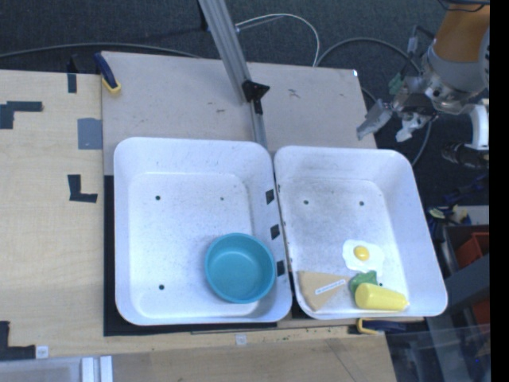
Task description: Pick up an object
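Camera view, slanted down over the worktop (183,94): candidate objects lie in both bins. Right bin (398,169), near corner: a yellow corn cob (380,297) with a green leafy end (364,279), lying on its side close to the front wall; a tan cheese wedge (321,287) just left of it, near the bin's front-left corner; a fried egg (362,254), white with yellow yolk, flat on the floor just behind the corn. Corn and its green end sit tight between egg and front wall; cheese is near but whether it touches the green end is hard to tell. Left bin (131,213): a blue bowl (240,267), upright, mouth up, at the front-right part, close to the wall shared with the right bin. Pincer (393,120) is off past the far right corner of the right bin, above the worktop edge and well apart from every object; its two fingers are spread, nothing between them. Arm (461,30) enters from the upper right, orange band above a grey wrist, wrist angled down and leftward toward the bins. A grey metal pole (227,38) slants across the worktop behind the bins. Blue-and-yellow clamp (106,74) at the far left corner of the board.
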`<state>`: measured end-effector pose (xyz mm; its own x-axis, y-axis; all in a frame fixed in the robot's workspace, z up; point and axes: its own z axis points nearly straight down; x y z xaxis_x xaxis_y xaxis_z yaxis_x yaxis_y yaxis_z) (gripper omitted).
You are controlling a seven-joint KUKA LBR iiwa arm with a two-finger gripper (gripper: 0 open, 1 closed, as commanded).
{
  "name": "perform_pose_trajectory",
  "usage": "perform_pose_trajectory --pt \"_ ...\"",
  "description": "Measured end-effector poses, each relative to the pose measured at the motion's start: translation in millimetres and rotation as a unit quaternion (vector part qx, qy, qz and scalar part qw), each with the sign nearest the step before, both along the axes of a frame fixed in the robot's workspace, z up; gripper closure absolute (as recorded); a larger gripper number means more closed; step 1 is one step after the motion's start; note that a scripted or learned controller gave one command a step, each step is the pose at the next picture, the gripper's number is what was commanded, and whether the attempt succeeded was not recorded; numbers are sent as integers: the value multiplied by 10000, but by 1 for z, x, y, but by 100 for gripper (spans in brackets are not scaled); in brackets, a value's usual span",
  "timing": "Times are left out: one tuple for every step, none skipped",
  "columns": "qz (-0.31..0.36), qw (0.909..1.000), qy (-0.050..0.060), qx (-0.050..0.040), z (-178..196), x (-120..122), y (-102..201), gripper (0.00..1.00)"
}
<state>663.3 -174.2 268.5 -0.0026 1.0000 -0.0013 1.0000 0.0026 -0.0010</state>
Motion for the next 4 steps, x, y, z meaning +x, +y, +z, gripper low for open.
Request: perform_pose_trajectory --pt "-2 10000 3 -1 0 0 0 0" --pt "-3 10000 33 5 -64 3 -2 0" --pt "-2 10000 25 3 -109 -2 -1 0" --pt "-4 10000 37 6 -172 -10 -1 0"
